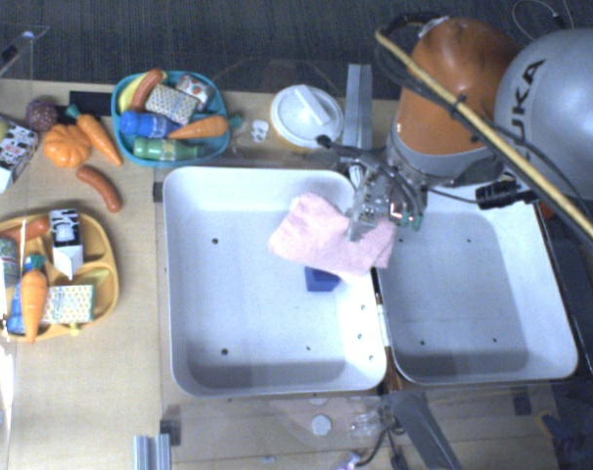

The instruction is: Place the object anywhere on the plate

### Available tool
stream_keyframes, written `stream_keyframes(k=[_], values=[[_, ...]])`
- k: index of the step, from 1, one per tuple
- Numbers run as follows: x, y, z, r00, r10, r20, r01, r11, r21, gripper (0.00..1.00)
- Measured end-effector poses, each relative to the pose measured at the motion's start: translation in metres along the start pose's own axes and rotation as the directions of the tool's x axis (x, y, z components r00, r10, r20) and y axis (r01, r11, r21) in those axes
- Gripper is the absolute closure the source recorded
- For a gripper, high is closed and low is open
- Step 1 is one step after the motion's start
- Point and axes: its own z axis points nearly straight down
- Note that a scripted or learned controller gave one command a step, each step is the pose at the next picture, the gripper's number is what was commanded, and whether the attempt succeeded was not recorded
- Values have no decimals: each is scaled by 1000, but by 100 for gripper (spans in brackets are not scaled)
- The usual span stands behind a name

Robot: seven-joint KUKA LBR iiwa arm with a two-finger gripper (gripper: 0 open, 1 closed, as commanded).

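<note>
A pink cloth (328, 240) lies crumpled in the left white bin (228, 341), against the bin's far right corner, its right edge draped over the rim shared with the right white bin (492, 341). It is pale pink, soft and folded unevenly. A small blue block (322, 280) pokes out from under its near edge. The gripper (373, 215) sits at the cloth's right edge; whether the jaws are apart or together cannot be told. A white plate (309, 116) rests on the worktop beyond the left bin's far edge.
</note>
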Motion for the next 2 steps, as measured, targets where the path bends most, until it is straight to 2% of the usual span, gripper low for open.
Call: stream_keyframes(k=[1,2], values=[[31,40,-1,971,-240,1,240,971,0,100],[31,40,-2,971,-240,2,240,971,-1,0]])
